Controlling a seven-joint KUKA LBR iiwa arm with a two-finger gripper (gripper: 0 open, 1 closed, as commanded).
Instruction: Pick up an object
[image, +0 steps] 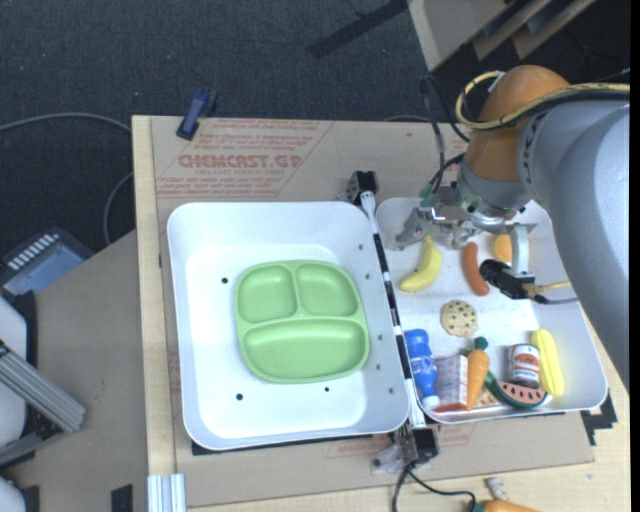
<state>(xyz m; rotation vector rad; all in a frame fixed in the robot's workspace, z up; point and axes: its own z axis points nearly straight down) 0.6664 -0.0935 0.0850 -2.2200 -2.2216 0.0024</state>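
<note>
The right bin (592, 372) holds several toy foods. A yellow banana (424, 272) lies near its far left corner, with a red sausage (475, 270) to its right and a cookie (459, 318) just below. My gripper (437, 234) hangs low over the banana's upper end. Its grey fingers (408, 234) are spread open on either side of that tip, and nothing is held between them. The grey arm with its orange band (500, 120) comes in from the upper right and covers the bin's far right corner.
Along the right bin's near side lie a blue bottle (419, 362), a carrot (478, 372), a can (524, 366), a corn cob (548, 362) and a watermelon slice (520, 396). The left bin (200, 300) holds a green divided plate (300, 320).
</note>
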